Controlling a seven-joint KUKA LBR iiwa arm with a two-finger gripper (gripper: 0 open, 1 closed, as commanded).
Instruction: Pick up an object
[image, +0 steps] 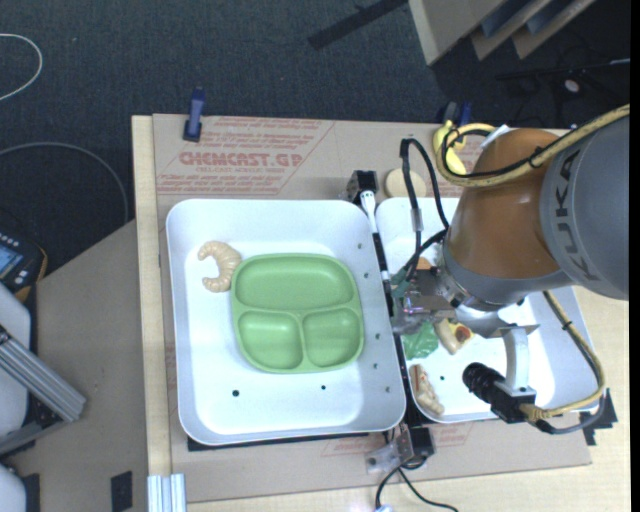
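Your gripper (420, 312) is down in the right bin (560, 385); can't tell jaw state; green object (420, 342) just below the jaws.

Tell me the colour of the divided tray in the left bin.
Pale green. The divided tray shows clearly in the camera view, lying in the left bin.

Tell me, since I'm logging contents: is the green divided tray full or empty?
Empty. The green divided tray lies flat in the left bin, all three compartments showing bare green. The croissant lies beside it on the bin floor, not in it.
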